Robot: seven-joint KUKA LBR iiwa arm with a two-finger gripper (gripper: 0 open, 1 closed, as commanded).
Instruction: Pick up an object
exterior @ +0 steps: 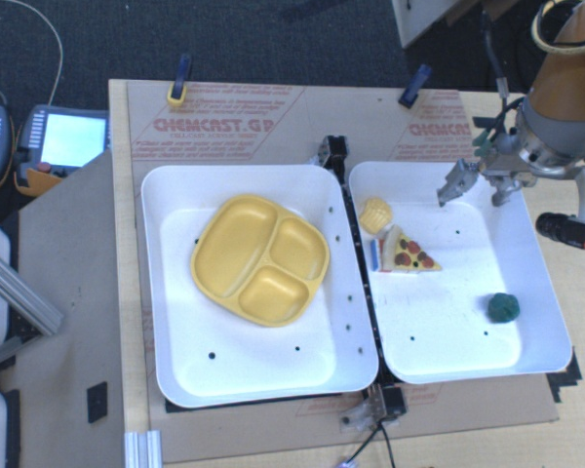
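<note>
Plastic is my guess for everything in the right bin (526, 261), so all of it should be light. The pizza slice (408, 253) lies flat near the bin's left wall, a thin stiff wedge that looks slippery; pinching across its narrow tip or its crust end seems the best bet, though it sits so low that the fingers would have to scrape the floor. A small blue stick (375, 254) lies touching its left side and could get in the way. Just above it rests a pale yellow lump (375, 214), rounder and taller, probably easier to close on from either side. The green ball (504, 307) sits well apart toward the bin's right wall, with open floor all round it but close to that rim; being round, it may roll away.

The tool (476, 189) hangs above the bin's upper part, fingers spread wide and nothing between them. The left bin (175, 261) carries a yellow divided plate (260, 259), rigid and broad, hard to grip except at its rim.
</note>
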